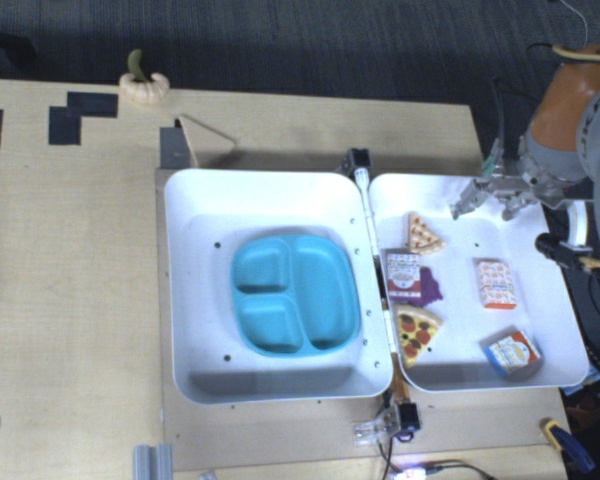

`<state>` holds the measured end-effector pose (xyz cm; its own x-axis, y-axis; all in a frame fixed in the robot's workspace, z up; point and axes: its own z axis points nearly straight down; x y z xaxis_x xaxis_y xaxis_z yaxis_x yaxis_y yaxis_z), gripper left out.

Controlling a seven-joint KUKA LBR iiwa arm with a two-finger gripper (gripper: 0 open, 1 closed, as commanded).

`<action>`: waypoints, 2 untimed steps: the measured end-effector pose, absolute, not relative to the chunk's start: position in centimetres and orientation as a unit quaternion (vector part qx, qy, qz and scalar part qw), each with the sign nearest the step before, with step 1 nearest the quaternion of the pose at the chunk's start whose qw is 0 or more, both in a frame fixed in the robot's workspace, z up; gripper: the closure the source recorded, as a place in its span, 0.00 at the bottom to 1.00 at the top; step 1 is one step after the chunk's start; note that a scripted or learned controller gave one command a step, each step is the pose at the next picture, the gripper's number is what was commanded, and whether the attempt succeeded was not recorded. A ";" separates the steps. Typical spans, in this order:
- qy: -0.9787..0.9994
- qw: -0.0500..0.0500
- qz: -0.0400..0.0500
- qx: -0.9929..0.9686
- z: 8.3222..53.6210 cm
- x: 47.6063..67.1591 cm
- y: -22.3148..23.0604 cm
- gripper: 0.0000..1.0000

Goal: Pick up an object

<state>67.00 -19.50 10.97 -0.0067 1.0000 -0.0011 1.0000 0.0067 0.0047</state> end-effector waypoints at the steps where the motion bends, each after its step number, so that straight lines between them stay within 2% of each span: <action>1: 0.708 0.002 0.001 0.706 8.6 58.5 -17.8 0.00; 2: 0.709 0.005 0.003 0.705 9.9 58.8 -17.8 1.00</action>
